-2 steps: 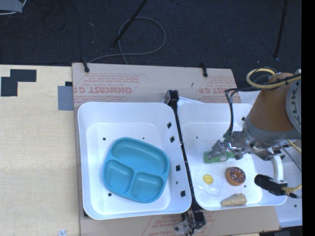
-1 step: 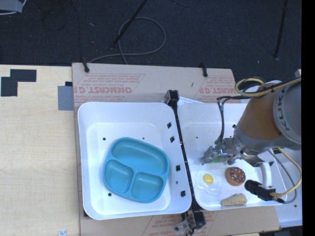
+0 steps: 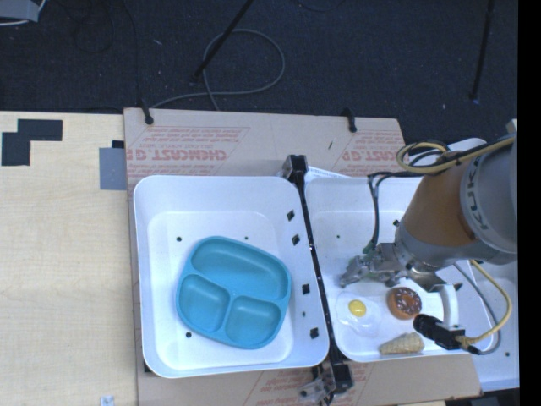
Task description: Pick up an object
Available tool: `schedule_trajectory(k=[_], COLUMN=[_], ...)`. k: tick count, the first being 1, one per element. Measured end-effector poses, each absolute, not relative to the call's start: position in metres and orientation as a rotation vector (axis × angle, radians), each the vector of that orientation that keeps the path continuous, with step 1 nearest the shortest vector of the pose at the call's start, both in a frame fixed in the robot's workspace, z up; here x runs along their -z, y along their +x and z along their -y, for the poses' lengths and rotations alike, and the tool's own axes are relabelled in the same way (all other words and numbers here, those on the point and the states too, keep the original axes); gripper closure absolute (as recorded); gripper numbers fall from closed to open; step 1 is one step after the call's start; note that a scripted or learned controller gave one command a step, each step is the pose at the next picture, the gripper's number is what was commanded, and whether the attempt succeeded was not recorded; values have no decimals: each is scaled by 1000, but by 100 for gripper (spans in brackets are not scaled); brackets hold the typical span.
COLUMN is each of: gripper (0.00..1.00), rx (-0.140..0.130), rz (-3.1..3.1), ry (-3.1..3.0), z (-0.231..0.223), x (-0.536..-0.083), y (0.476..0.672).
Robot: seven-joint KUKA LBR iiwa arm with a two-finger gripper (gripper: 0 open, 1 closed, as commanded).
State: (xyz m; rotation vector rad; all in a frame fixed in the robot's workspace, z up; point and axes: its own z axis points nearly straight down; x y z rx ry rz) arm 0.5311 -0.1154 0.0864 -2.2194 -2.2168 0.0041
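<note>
My gripper hangs low in the right bin, near its middle and pointing left. Just below it lies a toy fried egg, white with a yellow yolk. To the right of the egg sits a brown doughnut with sprinkles, close under the wrist. A tan cone-shaped piece lies by the bin's front wall. Nothing is seen held in the gripper. The arm covers the right part of this bin.
In the left bin lies a blue divided plate. A black divider runs between the two bins. Cardboard lies under both bins, and the pale bench top spreads to the left.
</note>
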Motion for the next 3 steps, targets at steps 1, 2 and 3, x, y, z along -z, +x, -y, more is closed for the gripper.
schedule_trajectory(k=[1,2,3], gripper=[100,100,100], rx=[-3,-1,1], rz=[2211,2218,2223], ry=[-2227,-2222,-2221], z=[117,113,113], x=[-98,-142,-204], y=[531,526,525])
